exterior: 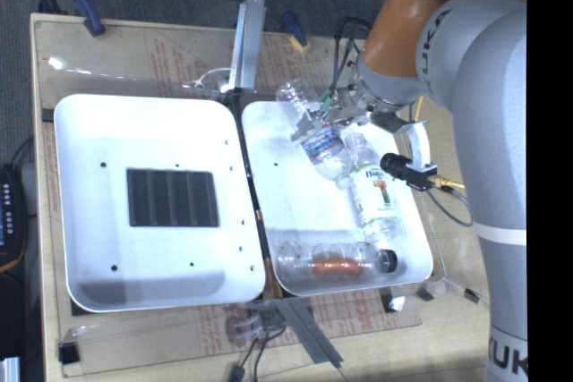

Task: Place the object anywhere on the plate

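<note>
A dark ridged rectangular plate (172, 197) lies flat in the middle of the left bin (89, 130). In the right bin (277, 192) a crumpled clear bottle with a blue label (324, 146) rests near the far side. My gripper (317, 115) hangs at the far end of the right bin, right above and against this bottle's upper end. The wrist and the clutter of clear plastic hide how the gripper meets the bottle. The arm's orange band (398, 27) sits above it to the right.
A clear bottle with a white label (374, 192) lies along the right bin's right side. Another clear bottle with something orange inside (336, 262) lies along its near wall. A metal bar (246, 40) stands behind the seam between the bins.
</note>
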You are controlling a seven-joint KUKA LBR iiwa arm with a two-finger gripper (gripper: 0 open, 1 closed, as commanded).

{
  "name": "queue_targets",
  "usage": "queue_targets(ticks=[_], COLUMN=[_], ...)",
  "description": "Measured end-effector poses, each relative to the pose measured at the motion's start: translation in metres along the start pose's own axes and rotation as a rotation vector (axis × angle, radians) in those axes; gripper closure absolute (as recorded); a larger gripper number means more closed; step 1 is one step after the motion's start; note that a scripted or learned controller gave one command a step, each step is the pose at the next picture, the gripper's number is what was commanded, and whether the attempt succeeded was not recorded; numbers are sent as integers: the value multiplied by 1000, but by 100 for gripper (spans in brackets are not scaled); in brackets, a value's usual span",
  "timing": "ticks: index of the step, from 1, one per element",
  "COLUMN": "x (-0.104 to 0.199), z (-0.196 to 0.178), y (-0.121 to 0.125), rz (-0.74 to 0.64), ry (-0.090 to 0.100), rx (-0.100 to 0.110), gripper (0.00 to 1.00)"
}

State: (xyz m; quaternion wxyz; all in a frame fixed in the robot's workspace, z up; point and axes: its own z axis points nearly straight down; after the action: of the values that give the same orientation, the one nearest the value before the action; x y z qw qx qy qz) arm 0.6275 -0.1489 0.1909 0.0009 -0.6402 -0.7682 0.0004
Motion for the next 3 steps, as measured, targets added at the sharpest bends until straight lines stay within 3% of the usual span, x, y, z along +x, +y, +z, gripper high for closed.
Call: queue_targets(ticks=[1,2,3], x=[-15,40,40], z=[77,60,50], y=[-5,2,2], rz=[140,-347,-351], ry=[-2,-1,-2], rx=[-4,0,1], gripper=[100,100,100])
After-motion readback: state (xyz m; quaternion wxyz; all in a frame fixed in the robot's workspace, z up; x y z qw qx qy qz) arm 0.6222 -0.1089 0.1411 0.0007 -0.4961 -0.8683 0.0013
